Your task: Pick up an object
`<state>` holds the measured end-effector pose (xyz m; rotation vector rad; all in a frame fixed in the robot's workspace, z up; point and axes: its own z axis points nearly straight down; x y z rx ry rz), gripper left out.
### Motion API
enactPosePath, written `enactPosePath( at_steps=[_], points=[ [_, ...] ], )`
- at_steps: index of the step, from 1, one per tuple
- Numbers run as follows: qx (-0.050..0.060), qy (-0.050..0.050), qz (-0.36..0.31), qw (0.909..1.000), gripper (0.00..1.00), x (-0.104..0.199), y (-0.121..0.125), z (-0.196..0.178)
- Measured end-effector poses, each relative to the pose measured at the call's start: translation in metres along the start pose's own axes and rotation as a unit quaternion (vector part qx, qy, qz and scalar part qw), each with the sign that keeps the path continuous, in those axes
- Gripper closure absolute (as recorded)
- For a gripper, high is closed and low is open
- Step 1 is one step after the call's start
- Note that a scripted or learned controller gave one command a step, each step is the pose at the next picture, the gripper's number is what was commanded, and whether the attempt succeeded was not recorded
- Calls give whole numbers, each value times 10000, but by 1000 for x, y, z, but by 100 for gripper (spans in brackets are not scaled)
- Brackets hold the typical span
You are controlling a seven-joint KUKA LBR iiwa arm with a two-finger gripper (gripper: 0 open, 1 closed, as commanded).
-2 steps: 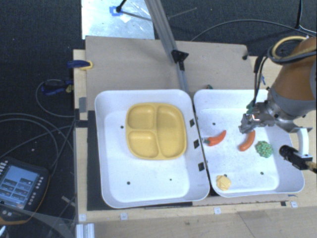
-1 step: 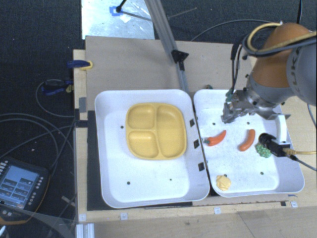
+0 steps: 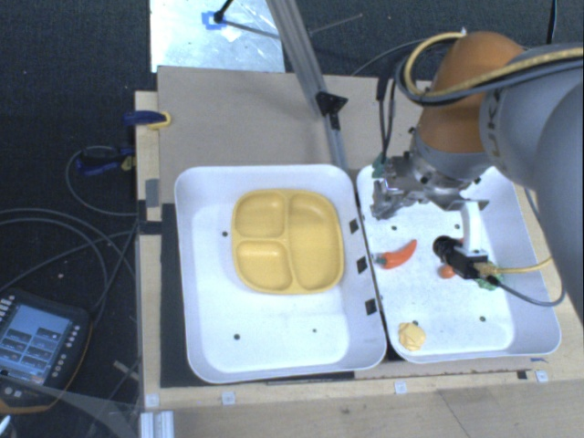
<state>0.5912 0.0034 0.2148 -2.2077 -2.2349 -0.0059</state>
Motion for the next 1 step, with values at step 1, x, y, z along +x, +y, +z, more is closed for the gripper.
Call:
enactPosePath(
  at_steps=[1],
  points=[
    [1, -2, 7, 10000, 100, 46, 15, 4]
  ],
)
